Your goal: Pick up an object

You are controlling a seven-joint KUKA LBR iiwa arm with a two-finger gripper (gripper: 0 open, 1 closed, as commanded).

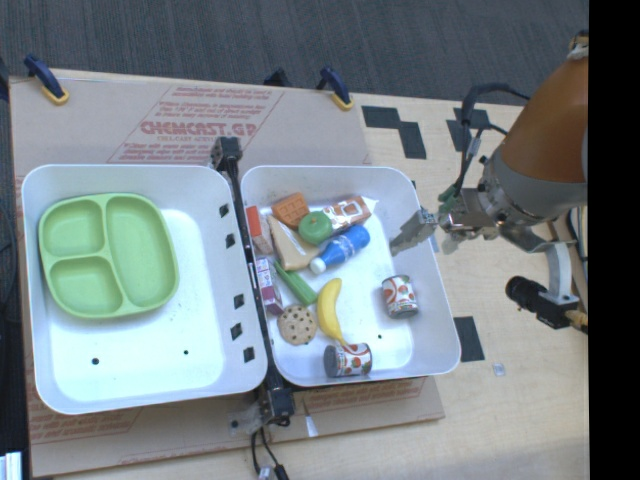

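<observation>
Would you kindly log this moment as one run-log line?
end effector: over right bin's right rim, holding nothing | banana, two cans, blue bottle in right bin | green tray in left bin

We see two bins of smooth, slightly glossy white plastic, a matt green plastic tray, a glossy yellow banana, a shiny blue bottle, and a rough-looking cookie; under them lies matt brown cardboard on a pale wooden bench
</observation>
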